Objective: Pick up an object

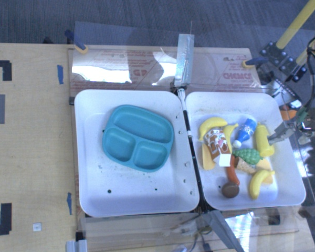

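The right bin holds a pile of toy foods. Among them are a yellow banana, a blue bottle, a red and white carton, a green leafy piece, a second banana, an orange-red carrot and a brown ball. A third yellow piece stands at the pile's right side. My gripper reaches in low from the right, its tip just beside that yellow piece. Nothing is visibly held.
The left bin carries a teal divided plate. A metal post rises behind the seam between the bins. Dark clamps and a yellow bar stand at the back right, near the arm.
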